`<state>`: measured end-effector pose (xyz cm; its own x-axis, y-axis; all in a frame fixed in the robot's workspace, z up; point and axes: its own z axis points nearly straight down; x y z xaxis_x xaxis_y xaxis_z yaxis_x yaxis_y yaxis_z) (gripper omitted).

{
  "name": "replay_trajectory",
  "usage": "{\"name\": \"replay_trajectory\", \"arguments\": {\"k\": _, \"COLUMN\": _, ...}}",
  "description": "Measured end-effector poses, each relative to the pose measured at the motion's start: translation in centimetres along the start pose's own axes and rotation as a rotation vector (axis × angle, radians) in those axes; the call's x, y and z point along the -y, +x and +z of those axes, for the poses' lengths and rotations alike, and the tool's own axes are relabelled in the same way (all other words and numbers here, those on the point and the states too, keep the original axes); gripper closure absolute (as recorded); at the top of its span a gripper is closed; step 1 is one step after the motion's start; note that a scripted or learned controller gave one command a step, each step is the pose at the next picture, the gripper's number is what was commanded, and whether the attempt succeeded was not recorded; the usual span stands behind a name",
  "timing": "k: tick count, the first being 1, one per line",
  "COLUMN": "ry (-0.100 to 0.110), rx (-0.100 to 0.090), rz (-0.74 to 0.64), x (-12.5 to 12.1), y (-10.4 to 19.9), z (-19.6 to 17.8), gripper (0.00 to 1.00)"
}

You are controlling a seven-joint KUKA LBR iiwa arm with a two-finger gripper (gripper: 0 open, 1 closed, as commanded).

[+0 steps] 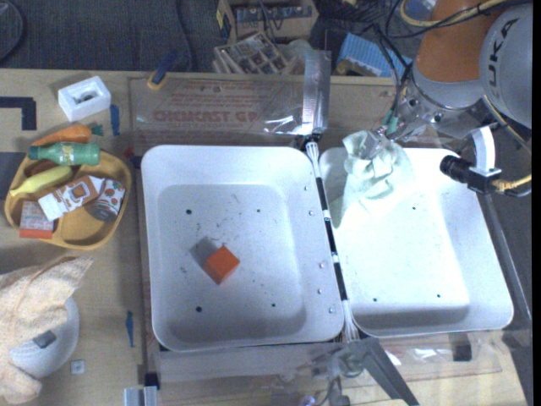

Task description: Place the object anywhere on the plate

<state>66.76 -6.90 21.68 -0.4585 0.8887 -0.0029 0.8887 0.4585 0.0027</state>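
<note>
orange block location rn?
In the camera view the orange block lies on the floor of the left bin, slightly below and left of its centre, far from the gripper over the right bin.

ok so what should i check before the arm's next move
1. Cube lying free in the left bin: ok.
2. Cube in the gripper: not ok, the gripper is over the right bin's far corner, well away from the cube.
3. Gripper clear of clutter: not ok, a crumpled white sheet lies right by it.
4. Plate to aim at: cannot tell.
5. Space around the cube: ok, nothing crowds it.
</note>
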Motion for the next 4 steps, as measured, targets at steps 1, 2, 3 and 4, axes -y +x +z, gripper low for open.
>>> {"name": "replay_trajectory", "arguments": {"k": 1, "ry": -0.002, "rx": 0.001, "rz": -0.002, "x": -0.1, "y": 0.0, "z": -0.9, "gripper": 1.00}}
{"name": "replay_trajectory", "arguments": {"k": 2, "ry": 0.001, "rx": -0.003, "rz": -0.400, "x": 0.7, "y": 4.9, "z": -2.0, "gripper": 1.00}}
{"name": "replay_trajectory", "arguments": {"k": 3, "ry": -0.001, "rx": -0.003, "rz": -0.796, "x": 1.9, "y": 9.7, "z": -2.9, "gripper": 1.00}}
{"name": "replay_trajectory", "arguments": {"k": 4, "ry": -0.002, "rx": -0.002, "rz": -1.089, "x": 2.1, "y": 14.4, "z": -3.0, "gripper": 1.00}}
